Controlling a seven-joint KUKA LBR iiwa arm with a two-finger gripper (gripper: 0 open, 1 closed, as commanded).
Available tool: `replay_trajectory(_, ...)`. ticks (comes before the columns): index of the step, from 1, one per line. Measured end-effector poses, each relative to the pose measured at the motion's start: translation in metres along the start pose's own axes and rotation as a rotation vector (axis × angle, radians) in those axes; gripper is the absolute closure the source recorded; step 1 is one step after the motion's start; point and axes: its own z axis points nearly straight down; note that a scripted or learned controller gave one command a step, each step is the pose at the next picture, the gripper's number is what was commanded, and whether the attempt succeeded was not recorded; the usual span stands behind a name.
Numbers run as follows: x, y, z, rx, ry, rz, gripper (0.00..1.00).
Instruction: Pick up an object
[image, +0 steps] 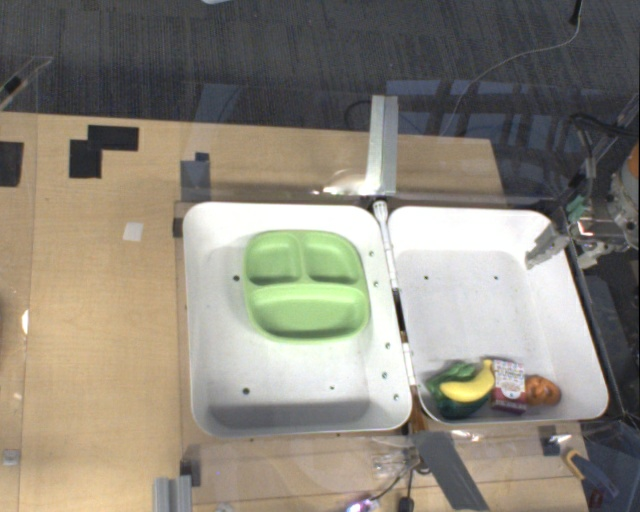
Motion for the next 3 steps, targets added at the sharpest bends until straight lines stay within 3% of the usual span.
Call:
replay_trajectory(1, 0.003, 0.036, 0.089, 0.001, 0.000, 0.322, 0.00)
replay_trajectory(2, 0.026, -0.004, 0.150, -0.009, 0.000, 0.317, 0.00)
replay_trajectory(3, 0.027, -0.001, 0.137, -0.016, 0.002, 0.316, 1.00)
